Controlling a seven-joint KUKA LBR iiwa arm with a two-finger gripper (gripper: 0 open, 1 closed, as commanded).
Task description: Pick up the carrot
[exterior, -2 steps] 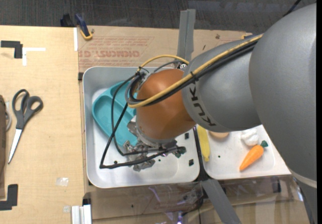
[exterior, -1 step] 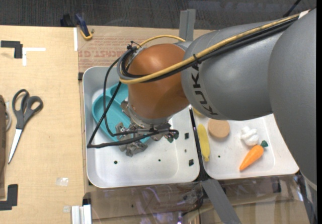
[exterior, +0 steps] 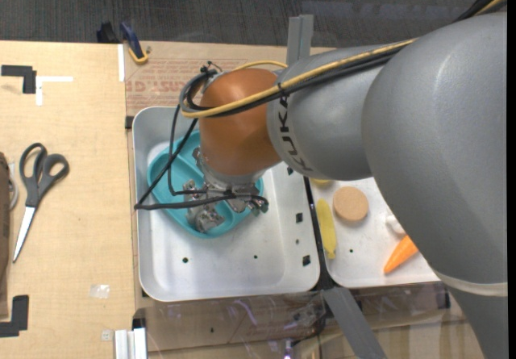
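The carrot is a small orange cone lying in the right bin, near its right side, partly covered by the arm. My gripper hangs over the left bin, far left of the carrot, just above a teal plate. The orange wrist band and cables hide most of the gripper.
In the right bin a yellow banana-like piece lies along the left wall and a tan round disc sits beside it. Scissors lie on the wooden bench at the left. The big grey arm covers the upper right.
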